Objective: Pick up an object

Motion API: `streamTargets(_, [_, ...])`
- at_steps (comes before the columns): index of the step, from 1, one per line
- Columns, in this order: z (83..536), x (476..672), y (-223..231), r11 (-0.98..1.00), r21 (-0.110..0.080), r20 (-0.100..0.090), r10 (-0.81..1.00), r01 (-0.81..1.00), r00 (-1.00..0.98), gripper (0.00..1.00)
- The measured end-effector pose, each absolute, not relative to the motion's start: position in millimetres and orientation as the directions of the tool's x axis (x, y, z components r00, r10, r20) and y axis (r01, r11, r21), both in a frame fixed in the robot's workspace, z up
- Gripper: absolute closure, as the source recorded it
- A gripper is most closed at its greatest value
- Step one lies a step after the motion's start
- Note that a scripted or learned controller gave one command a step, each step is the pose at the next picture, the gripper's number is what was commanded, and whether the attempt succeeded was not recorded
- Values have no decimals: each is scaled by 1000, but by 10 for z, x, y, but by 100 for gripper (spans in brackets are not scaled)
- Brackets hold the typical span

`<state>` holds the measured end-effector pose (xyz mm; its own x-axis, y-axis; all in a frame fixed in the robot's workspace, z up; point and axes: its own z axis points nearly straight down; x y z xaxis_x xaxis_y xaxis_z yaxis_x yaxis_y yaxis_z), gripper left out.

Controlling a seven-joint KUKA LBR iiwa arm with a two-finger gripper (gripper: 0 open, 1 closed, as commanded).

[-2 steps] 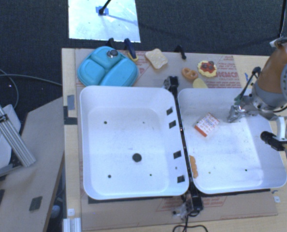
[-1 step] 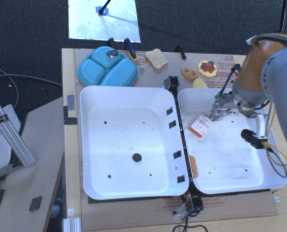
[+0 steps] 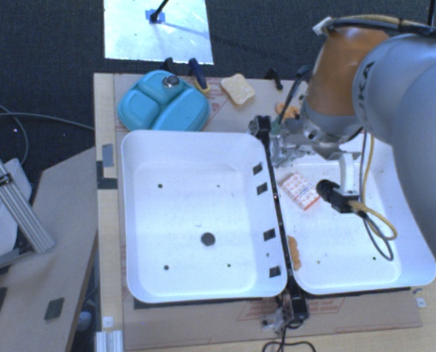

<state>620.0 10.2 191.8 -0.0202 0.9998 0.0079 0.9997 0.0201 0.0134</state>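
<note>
My gripper (image 3: pixel 280 151) hangs over the far left corner of the right bin (image 3: pixel 412 270), close to the divider between the two bins. Just below and right of it lies a small red-and-white patterned packet (image 3: pixel 299 191) on the bin floor. A small orange-brown piece (image 3: pixel 293 252) rests against the right bin's left wall, nearer the front. A dark round disc (image 3: pixel 208 238) lies in the left bin (image 3: pixel 141 196). The grey arm with its orange band (image 3: pixel 343 64) covers the right bin's far side.
Behind the bins sit a blue lidded container (image 3: pixel 163 103) and a yellowish sponge-like piece (image 3: pixel 238 89). A small orange item (image 3: pixel 286 111) peeks out behind the gripper. A black plug with a yellow cable (image 3: pixel 372 222) hangs off the arm over the right bin.
</note>
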Motion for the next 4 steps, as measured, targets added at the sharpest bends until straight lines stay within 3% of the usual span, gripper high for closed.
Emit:
streamTargets(1, [1851,6570,978,13,6,4,1000,1000,-13,100])
streamTargets(2, [1369,6631,1448,8,0,2,1000,1000,-8,100])
streamTargets(3, [954,5776,1527,0,-10,0,1000,1000,0,100])
streamTargets(4, [849,6720,1171,-1,8,-1,1000,1000,1,100])
